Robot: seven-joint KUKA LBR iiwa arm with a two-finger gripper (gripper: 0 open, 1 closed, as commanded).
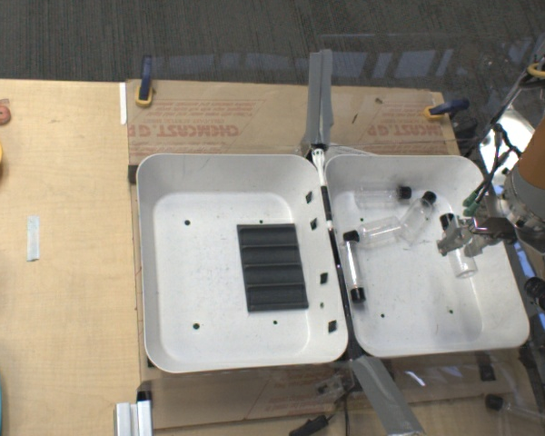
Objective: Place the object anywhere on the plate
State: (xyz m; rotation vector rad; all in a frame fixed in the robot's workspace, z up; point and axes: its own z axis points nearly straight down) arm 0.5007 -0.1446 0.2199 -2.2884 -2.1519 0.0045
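Note:
A black ridged plate point(272, 266) lies flat in the middle of the left bin point(163, 243). Several clear vials with black caps lie in the right bin point(490, 325). My gripper point(456, 239) hangs over the right side of that bin, reaching in from the right. One clear vial point(466, 263) shows right at the gripper's tip, with a black cap point(447, 220) just above it. Whether that vial is gripped or lying on the bin floor is unclear.
A long thin vial point(353, 266) lies along the divider between the bins. Other vials point(381, 232) point(420, 210) cluster at the right bin's upper middle. Cardboard point(218, 121) lies under the bins. Cables point(490, 166) hang by the arm at the right.

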